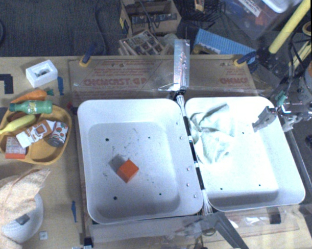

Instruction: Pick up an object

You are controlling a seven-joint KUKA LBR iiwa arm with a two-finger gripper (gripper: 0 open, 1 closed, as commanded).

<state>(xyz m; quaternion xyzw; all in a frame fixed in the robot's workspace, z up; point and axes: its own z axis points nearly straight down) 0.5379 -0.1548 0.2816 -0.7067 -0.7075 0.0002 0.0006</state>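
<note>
Pincer (263, 118) sits at the far right edge of the right bin (281, 193), low over its rim, w/ nothing seen between its tips; can't tell from this angle how wide it's set. Nearest thing to it is a crumpled white cloth (213, 134) in the right bin's upper left, up against the divider. Other candidate: an orange block (128, 171) in the left bin (95, 128), lying alone near the middle, well apart from the arm.

To do this step well, I'd say: pick one target & commit. Cloth is closer but soft, so come down on a raised fold, not the flat part. Block is firmer; square up to its faces, centre over it, descend straight.
</note>
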